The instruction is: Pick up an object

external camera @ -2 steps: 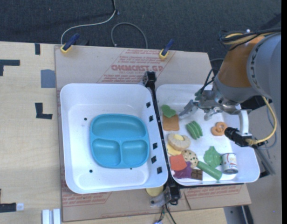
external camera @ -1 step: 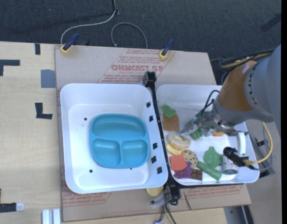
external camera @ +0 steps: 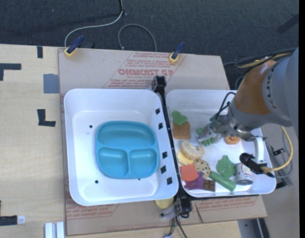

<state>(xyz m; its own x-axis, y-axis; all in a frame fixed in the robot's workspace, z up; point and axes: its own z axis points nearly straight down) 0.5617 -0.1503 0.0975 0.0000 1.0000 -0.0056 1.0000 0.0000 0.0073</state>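
Look at the right bin [external camera: 271, 185]: your gripper [external camera: 208, 133] hangs over its middle, and just under the fingers lies a small dark-green ridged piece [external camera: 208, 141], long and thin. You cannot tell whether the fingers are spread or closed on it. An orange slice [external camera: 232, 140] sits just right of it, a toast-coloured piece [external camera: 181, 130] to its left.

The arm [external camera: 264, 90] reaches in from the right over the right bin [external camera: 192, 97]. The tool [external camera: 208, 134] sits low among the toy foods, just beside a green piece [external camera: 208, 141] and an orange slice [external camera: 232, 140]. A brown bread piece [external camera: 181, 130], cookie [external camera: 202, 167] and red block [external camera: 188, 172] lie nearby. The left bin [external camera: 78, 108] contains a blue divided tray [external camera: 126, 149].
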